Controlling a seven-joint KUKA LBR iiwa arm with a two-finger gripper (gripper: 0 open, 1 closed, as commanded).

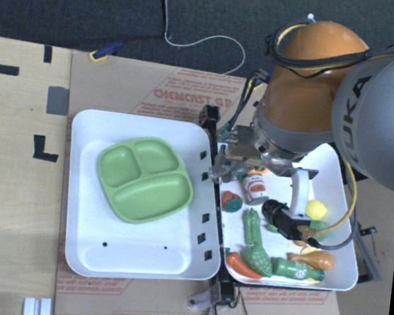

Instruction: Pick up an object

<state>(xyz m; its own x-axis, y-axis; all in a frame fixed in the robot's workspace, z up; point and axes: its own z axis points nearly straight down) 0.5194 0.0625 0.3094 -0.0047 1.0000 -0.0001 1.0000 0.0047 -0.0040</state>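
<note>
In the camera view, two shallow white plastic bins stood side by side on a sheet of brown cardboard [190, 95]. The left bin [76, 245] held one smooth, pale green plate [144, 179], rounded at the corners and moulded into three compartments. The grey arm [381, 104], with its glossy orange band, reached over the right bin [340, 178]. The gripper [247, 168] hung low near that bin's left wall; whether it was open or closed could not be told.

The things to pick all lay in the right bin:
- one small white bottle [255, 186] with an orange label, just beside the gripper
- one round teal-and-red piece [231, 202]
- one yellow ball [317, 209]
- three green pieces: a knobbly green stalk [251, 225], a bumpy green lump [259, 258] and a long green piece [298, 271]
- one orange carrot shape [237, 265]
- one tan-orange piece [316, 259]
</note>
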